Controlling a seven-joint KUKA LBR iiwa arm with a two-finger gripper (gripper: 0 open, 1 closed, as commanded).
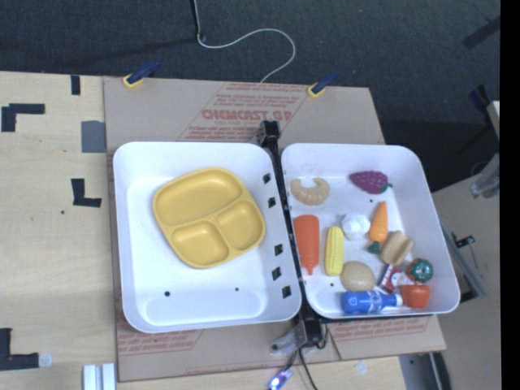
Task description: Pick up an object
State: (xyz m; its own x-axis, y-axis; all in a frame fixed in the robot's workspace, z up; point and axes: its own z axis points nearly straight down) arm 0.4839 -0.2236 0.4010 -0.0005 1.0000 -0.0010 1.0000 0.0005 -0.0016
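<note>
Gripper: open or closed cannot be told from the camera view; nothing can be recorded as held. By the rig, the arm comes in from the right side, so the right-hand shallow white bin [429, 210] is the nearer one, and every candidate lies in it, leftward of the approach. Closest to that side is a tight cluster in the bin's lower right corner: a small dark green round piece [421, 270], a red tomato-like toy [416, 296], a tan-brown bread-roll toy [396, 248] and a blue plastic bottle [367, 302] lying on its side with its long axis running left to right along the near wall. These touch or nearly touch, so they look poor for a clean grasp. A short orange carrot-like toy [379, 222] stands just above the roll, tilted, beside a small white lump [355, 227], possibly garlic; too small to be sure. Further left, a yellow corn-cob toy [334, 250] and a long orange carrot toy [306, 243] lie side by side, their long axes running top to bottom in the view, so jaws closing left-right would likely suit them. A purple grape-bunch toy [370, 181] sits apart near the far wall and looks the most isolated pick. The left-hand white bin [130, 234] holds a yellow divided plastic plate [210, 216].
</note>
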